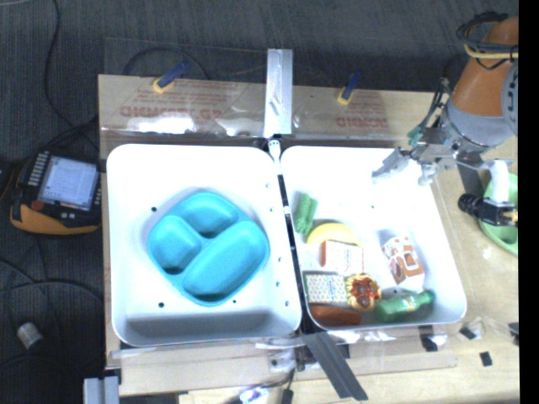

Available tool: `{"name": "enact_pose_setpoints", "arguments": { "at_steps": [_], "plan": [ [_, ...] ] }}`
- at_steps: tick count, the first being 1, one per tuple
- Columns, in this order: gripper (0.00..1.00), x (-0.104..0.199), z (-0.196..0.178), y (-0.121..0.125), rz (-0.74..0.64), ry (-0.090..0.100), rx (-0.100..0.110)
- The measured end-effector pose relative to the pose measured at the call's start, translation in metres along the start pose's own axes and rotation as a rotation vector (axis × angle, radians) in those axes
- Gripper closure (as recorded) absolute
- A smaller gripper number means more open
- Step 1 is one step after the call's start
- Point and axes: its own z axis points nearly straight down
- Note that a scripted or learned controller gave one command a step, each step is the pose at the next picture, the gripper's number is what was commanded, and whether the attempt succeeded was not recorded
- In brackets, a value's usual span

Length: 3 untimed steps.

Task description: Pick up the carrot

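Bright overhead light, bins overexposed (soft focus).

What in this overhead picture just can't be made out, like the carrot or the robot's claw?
- Carrot: no item in the right bin clearly reads as one; the pile is small and overlapping.
- Claw: blurred, too small to judge.
- Arm: cut off by the right edge.

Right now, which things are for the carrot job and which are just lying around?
For the job:
gripper, over the right bin's back edge
carrot, probably the reddish-orange long piece by that bin's front wall; hard to be sure

Just lying about:
blue divided plate in the left bin
green toy vegetable
yellow toy
green bottle
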Motion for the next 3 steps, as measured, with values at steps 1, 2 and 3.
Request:
{"name": "enact_pose_setpoints", "arguments": {
  "at_steps": [1, 2, 3],
  "plan": [
    [0.00, 0.025, -0.058, -0.066, -0.039, 0.001, 0.000],
    [0.00, 0.091, -0.025, -0.080, -0.237, -0.001, 0.001],
    [0.00, 0.074, -0.023, -0.047, -0.211, 0.000, 0.000]
  ]
}}
